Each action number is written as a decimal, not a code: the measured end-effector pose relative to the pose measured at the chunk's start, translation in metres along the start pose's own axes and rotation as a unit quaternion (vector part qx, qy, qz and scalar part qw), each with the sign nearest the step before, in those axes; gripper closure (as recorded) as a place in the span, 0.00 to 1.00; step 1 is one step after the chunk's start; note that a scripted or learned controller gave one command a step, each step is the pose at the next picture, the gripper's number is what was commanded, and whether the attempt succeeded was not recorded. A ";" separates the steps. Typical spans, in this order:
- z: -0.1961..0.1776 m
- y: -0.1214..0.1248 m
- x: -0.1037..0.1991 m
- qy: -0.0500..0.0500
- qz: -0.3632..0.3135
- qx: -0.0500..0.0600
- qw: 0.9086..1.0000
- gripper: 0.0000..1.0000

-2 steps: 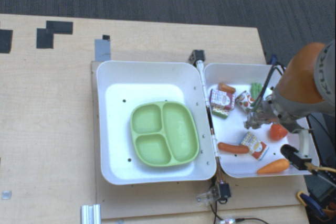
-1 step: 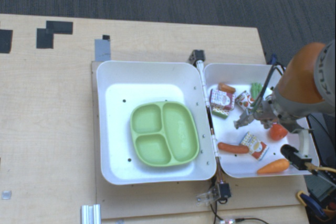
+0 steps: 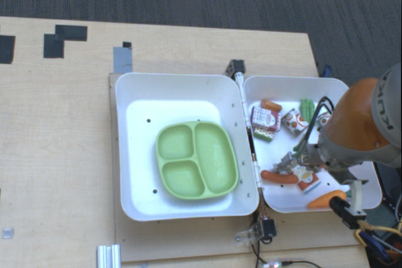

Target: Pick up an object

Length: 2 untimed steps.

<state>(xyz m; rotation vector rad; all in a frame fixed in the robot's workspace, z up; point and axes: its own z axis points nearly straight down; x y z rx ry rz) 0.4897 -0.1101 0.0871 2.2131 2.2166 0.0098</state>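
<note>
Two bins side by side on bench (image 3: 56, 147). In left bin (image 3: 135, 135), a divided plate (image 3: 196, 160), nearer the right wall. In right bin (image 3: 276, 88), small packets (image 3: 265, 120) far, sausage (image 3: 279, 177) and carrot (image 3: 325, 199) near.

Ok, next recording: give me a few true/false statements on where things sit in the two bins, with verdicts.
1. The green tray lies in the left bin. True.
2. The tray has three compartments. True.
3. The tray holds a carrot. False: its compartments hold nothing; the carrot lies in the right bin, near its front edge.
4. The gripper is over the left bin. False: it is over the right bin, just above the sausage.
5. A green item lies near the right bin's back edge. True.
</note>
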 end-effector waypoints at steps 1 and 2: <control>-0.011 0.002 0.000 -0.001 -0.001 -0.003 1.000 1.00; -0.098 -0.001 0.078 0.002 -0.002 0.004 1.000 1.00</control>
